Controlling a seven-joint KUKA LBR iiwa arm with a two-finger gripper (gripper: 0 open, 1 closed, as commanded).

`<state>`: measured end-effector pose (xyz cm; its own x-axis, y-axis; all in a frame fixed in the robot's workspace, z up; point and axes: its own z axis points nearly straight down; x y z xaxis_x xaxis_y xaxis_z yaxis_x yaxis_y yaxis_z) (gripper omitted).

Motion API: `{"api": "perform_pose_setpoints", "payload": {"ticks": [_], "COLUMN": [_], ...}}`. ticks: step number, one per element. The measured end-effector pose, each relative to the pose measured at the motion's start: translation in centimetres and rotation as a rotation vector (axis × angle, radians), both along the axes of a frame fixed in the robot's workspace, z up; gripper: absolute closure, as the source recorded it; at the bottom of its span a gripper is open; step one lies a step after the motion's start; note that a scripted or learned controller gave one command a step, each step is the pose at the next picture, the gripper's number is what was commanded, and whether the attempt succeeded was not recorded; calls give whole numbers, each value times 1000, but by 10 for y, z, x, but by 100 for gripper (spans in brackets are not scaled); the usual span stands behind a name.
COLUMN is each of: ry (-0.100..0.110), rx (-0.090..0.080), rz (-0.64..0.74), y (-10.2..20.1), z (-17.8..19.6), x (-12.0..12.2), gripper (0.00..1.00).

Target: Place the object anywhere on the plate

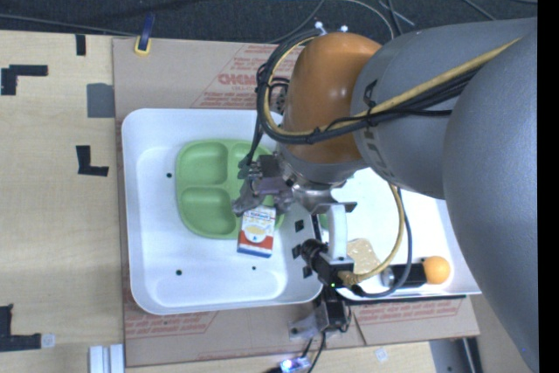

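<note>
Your gripper point(259, 203) is gripping the carton point(257, 235), hanging it over the plate's point(203, 179) edge, seemingly for release.

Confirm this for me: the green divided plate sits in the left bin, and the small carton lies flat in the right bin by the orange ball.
One thing is off. In the camera view, the small carton is in the left bin, at the lower right edge of the green divided plate, under the gripper. The orange ball is in the right bin.
</note>
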<state>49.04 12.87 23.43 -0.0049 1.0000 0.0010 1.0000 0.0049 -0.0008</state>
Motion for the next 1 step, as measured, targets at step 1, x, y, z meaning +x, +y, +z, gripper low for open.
{"api": "perform_pose_setpoints", "payload": {"ticks": [1], "ry": [1], "rx": [-1], "rz": [-2], "y": [-2], "z": [-1], "x": [0], "gripper": [0]}}
